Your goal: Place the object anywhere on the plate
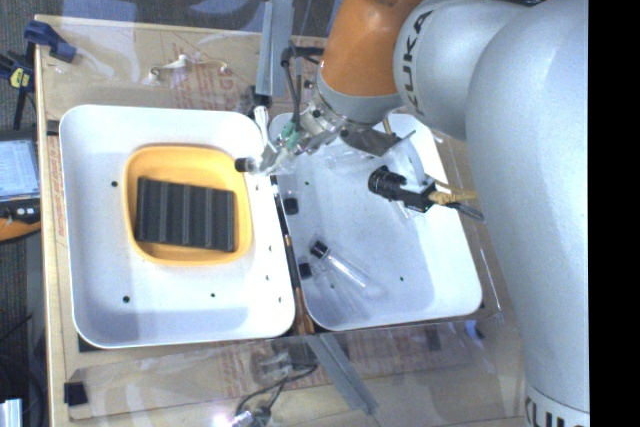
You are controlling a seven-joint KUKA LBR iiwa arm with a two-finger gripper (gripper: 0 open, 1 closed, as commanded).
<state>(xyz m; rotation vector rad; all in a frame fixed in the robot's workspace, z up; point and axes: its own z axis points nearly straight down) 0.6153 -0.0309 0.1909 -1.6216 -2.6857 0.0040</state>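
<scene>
Now the gripper (262,155) hangs just right of the yellow plate (131,205); whether it is released or clenched, I cannot tell. A small black piece (243,164) shows at the plate's right edge beside the gripper, and a dark ribbed block (187,213) lies on the plate

It looks like a robot lab: a big grey robot arm (520,115) hangs over white bins (88,245) on a wooden surface (150,377).

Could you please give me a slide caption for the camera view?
Gripper poised at the left bin's right rim, beside a yellow plate bearing a black ribbed object.
</scene>
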